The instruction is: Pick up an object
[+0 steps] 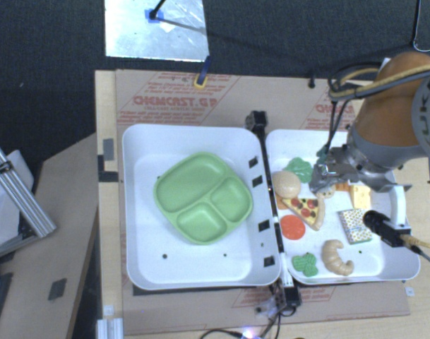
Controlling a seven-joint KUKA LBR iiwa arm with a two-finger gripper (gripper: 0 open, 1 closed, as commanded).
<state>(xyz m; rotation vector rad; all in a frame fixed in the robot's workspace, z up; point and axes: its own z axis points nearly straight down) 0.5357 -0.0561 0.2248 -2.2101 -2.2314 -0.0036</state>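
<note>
My gripper (pixel 325 184) reaches down into the right bin (pixel 395 263) from the right, its tip just above the pizza slice (pixel 304 208) and beside the tan bread roll (pixel 286 184). A green leafy piece (pixel 298 167) lies just left of the gripper. A red tomato slice (pixel 293 227), a croissant (pixel 336 256), a green broccoli piece (pixel 306 263), a patterned cracker (pixel 354 224) and an orange cheese piece (pixel 360 196) also lie in this bin. Nothing is visibly between the fingers.
The left bin (pixel 140 253) holds a green divided plate (pixel 202 197). A black divider with clips (pixel 265 189) runs between the two bins. The arm's bulky grey and orange body (pixel 395 111) hangs over the right bin's far right part.
</note>
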